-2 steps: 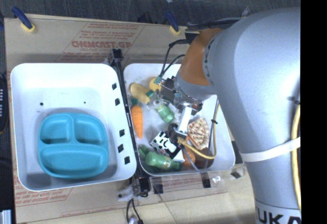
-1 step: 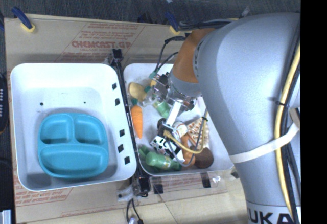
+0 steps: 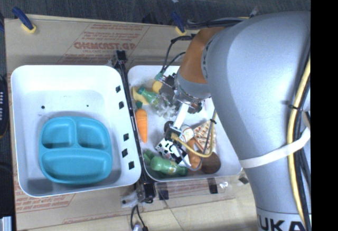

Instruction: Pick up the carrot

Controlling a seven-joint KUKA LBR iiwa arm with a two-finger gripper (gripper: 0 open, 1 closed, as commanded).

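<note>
1. A blue divided tray [image 3: 76, 150] is sitting in the left white bin [image 3: 31, 79], well apart from anything the task concerns.
2. The carrot [image 3: 141, 125] is lying in the right bin [image 3: 138, 73], hard against its left wall, just beside the divider between the two bins. Its long axis is running near and far in the view, with the thicker end pointing away from the camera and the tip toward the near edge.
3. Other clutter is crowding the same bin: a green item [image 3: 167, 166] and a black-and-white cow toy [image 3: 168, 148] near the front, yellow and green pieces [image 3: 143, 94] at the far end just beyond the carrot.
4. The tool [image 3: 168, 104] is hanging over the middle of the right bin, to the right of the carrot and apart from it; nothing is showing between its parts, and whether it is wide or narrow I cannot tell, since the wrist is hiding it.
5. The grey arm [image 3: 264, 93] is reaching in from the right, so the coming move, as I judge it, is calling for a short shift leftward toward the wall, with the close set across the carrot's narrow width.
</note>
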